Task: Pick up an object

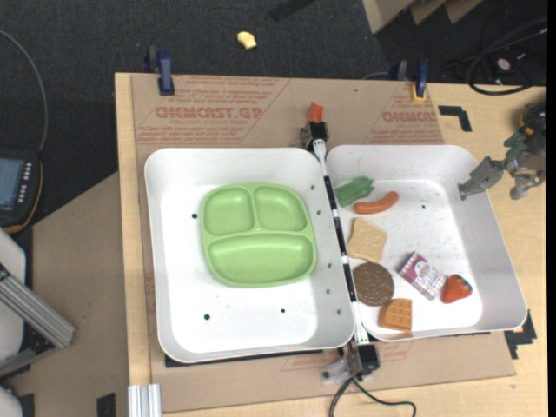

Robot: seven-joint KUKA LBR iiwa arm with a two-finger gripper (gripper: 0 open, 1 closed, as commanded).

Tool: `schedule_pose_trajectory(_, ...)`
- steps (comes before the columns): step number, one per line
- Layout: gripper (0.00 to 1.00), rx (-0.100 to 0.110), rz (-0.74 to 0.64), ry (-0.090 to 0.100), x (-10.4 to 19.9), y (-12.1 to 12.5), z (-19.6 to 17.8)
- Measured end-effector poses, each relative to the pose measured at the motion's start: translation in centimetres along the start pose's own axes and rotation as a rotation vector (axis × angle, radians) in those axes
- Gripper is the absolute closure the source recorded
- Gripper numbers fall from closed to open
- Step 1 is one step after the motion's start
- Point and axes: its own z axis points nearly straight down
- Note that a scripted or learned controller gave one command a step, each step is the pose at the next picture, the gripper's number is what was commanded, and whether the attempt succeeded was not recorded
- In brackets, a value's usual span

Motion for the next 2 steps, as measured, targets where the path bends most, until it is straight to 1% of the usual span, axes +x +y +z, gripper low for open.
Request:
schedule_pose_trajectory(1, 0.00, 0.019, 0.000, 0.008, 3.1, -5.1, 16.7)
schedule_pose_trajectory(2, 0.00, 0.002, 0.000, 0.007, 2.7, -4.0, 19.5)
